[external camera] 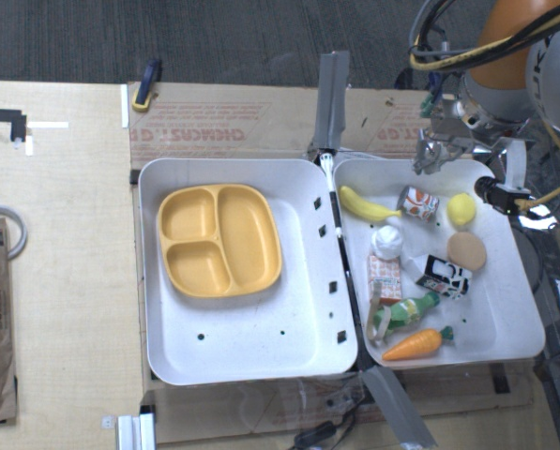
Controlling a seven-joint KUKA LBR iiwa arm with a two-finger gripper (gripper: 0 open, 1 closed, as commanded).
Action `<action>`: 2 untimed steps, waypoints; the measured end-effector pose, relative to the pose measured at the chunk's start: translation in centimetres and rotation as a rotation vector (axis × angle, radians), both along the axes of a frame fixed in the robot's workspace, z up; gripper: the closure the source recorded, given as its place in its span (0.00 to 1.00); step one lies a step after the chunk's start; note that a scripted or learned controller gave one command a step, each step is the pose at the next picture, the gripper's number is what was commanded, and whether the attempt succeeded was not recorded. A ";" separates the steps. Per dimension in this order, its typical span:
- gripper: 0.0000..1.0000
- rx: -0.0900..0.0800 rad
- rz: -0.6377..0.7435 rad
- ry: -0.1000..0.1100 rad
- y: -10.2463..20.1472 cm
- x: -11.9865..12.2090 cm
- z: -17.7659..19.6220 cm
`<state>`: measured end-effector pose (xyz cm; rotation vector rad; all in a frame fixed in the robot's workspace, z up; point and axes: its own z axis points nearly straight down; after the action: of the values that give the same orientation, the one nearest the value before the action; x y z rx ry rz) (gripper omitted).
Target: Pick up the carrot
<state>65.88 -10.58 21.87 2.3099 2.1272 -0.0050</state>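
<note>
A smooth, tapered orange carrot (415,345) lies near the right bin's (519,331) front edge (green top pointing right, tip left); the metal pincer (430,155) hovers well apart, grip unreadable.

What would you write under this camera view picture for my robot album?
Robot's end effector hovers over the right bin's far edge; the carrot waits at the near edge.
</note>
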 end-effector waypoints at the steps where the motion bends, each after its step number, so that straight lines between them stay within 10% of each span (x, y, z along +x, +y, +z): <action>1: 1.00 0.002 0.240 0.001 6.4 -5.0 1.5; 2: 1.00 0.002 0.233 0.002 9.8 -6.9 -2.8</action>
<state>58.99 -0.82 19.05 2.0484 2.3831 -0.0048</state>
